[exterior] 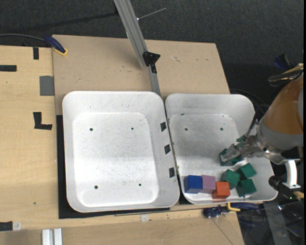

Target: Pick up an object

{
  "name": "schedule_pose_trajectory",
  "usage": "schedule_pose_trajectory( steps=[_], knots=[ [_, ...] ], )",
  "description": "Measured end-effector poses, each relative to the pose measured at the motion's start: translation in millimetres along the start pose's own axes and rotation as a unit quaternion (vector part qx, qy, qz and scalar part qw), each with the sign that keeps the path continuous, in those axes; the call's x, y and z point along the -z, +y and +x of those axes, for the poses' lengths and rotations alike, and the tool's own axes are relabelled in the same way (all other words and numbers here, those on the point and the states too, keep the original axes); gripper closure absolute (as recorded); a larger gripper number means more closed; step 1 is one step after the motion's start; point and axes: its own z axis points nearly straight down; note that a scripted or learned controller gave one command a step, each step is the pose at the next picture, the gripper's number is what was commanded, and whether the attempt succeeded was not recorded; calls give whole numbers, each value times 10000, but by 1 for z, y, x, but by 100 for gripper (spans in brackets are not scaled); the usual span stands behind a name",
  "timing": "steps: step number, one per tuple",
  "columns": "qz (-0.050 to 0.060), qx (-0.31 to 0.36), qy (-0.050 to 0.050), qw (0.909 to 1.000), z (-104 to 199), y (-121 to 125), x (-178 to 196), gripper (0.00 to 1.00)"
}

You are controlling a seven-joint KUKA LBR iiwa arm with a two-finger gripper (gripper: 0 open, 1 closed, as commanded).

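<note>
Hovering in the right bin [209, 103], the hand [228, 156] blurs; grip unreadable

Two bins sit side by side on the bench [122, 70], rims touching. In the right bin [209, 106], the blocks cluster along the near edge toward the near right corner: three blocks [208, 184] in a touching row, further blocks [242, 177] just right of them. The gripper [229, 156] hangs above the cluster's far side, arm entering over the right edge. The left bin [112, 149] lies beside it.
</note>
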Motion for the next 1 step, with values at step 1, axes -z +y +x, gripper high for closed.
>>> schedule_pose_trajectory(
  steps=[1],
  knots=[
    [-27,1,-12,10000,4,-8,47,100]
  ],
)
